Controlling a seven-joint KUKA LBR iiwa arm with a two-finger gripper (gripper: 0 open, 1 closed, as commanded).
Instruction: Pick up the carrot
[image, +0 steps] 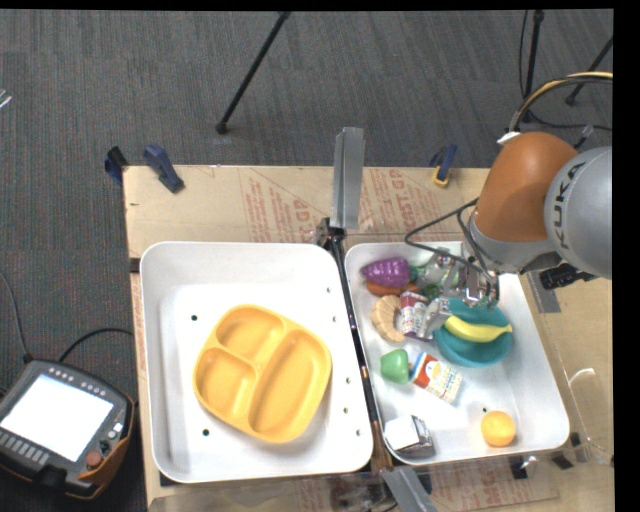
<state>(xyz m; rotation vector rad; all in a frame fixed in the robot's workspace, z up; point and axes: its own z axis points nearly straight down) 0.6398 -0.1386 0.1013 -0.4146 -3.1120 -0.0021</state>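
The carrot (384, 290) is showing as a thin orange strip in the right bin (545, 385), lying at the bin's far left, tucked just under the purple grapes (388, 270) and just above a tan ridged pastry (385, 318). The gripper (432, 305) is hanging low just to the right of it, crowded among these items, and whether it is open or closed cannot be told. A banana (476, 327) is resting on a teal bowl (478, 350) beside the gripper. Nearer the camera, a green pepper (395, 365), a small carton (437, 378), an orange (498, 428) and a grey-white block (410, 435) are lying apart. A yellow divided plate (262, 372) is sitting in the left bin (165, 300) on the surface (250, 205).
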